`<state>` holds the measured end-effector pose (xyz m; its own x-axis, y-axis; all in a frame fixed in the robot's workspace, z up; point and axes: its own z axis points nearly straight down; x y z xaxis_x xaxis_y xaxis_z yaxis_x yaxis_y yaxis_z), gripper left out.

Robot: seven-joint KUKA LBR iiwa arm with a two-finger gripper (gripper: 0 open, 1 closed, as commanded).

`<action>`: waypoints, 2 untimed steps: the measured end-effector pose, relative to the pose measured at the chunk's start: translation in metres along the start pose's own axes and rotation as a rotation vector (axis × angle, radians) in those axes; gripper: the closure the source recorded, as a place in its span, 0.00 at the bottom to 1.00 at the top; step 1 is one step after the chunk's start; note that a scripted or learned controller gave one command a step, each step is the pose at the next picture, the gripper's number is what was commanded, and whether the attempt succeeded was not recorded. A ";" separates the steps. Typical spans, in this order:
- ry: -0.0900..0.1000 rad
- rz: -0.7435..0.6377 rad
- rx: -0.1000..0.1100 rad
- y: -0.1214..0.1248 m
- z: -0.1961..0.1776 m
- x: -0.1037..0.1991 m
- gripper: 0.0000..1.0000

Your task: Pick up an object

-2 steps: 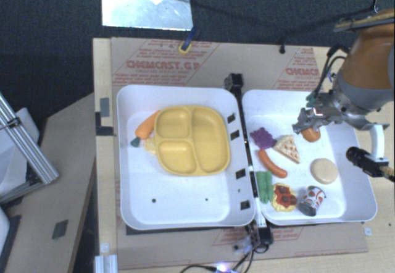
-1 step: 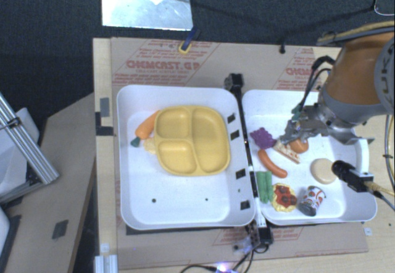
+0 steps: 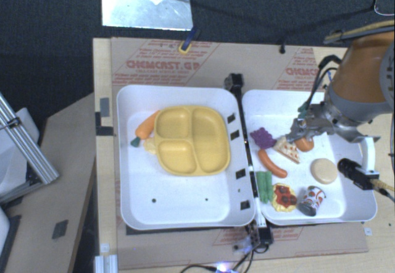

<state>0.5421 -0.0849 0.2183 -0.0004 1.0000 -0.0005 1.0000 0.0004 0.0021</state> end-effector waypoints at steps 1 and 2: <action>0.001 -0.004 0.000 0.008 -0.008 0.000 1.00; 0.001 -0.005 0.001 0.011 -0.011 0.008 1.00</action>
<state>0.5526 -0.0768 0.2296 -0.0055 1.0000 0.0007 1.0000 0.0055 0.0015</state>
